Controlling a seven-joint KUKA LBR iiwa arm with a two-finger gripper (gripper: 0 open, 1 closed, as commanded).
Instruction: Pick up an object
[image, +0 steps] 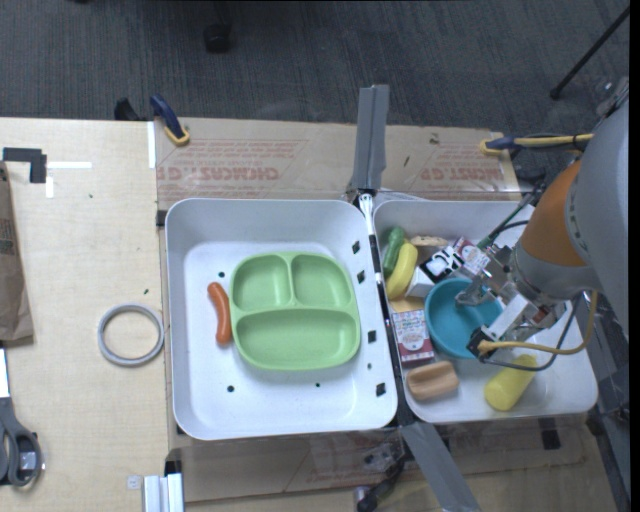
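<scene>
The right bin (570, 400) holds a blue bowl (452, 322), a yellow banana (404, 268) with a green piece (394, 244) behind it, a red carton (411, 334), a brown bread-like piece (432, 380) and a yellow cylinder (508, 388). A small black-and-white packet (442, 262) lies near the bowl's far rim. My gripper (482, 300) hangs low over the right part of the blue bowl, reaching in from the right. In the left bin (190, 300), a green divided plate (296, 310) lies with an orange-red sausage (220, 312) beside its left edge.
A grey tape ring (130, 333) lies on the bench left of the bins, with scissors (16, 455) at the bottom left. A grey post (372, 135) rises at the back between the bins. Cables trail from the wrist across the right bin.
</scene>
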